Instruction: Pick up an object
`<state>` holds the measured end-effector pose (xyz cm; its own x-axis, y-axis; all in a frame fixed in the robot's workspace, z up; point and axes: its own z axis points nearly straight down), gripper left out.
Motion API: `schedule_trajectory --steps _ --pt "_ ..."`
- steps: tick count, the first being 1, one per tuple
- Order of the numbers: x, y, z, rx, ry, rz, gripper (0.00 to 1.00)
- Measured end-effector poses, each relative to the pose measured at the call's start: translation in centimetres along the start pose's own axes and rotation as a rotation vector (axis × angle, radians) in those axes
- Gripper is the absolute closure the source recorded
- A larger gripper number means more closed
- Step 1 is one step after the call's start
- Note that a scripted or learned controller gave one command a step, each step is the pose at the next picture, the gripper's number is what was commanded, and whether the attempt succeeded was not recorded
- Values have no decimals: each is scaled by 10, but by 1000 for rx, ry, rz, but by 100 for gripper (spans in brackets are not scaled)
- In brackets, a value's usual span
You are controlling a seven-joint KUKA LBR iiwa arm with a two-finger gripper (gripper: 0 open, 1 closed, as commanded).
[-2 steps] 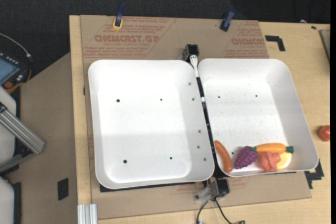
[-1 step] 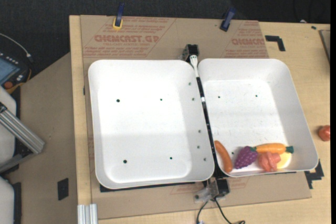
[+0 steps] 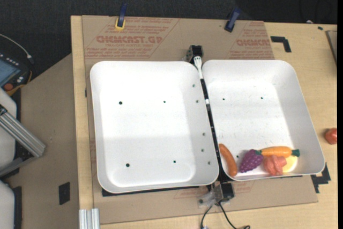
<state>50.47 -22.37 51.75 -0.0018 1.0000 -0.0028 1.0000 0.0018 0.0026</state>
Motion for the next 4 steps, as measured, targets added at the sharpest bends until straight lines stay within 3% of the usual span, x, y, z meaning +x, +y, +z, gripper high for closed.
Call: schedule_trajectory --steps 1,2,4 --pt "0 25 14 2 2 0 100" --pt "-1 -27 -21 -4 -1 3 100" --pt "0 10 12 5 3 0 100"
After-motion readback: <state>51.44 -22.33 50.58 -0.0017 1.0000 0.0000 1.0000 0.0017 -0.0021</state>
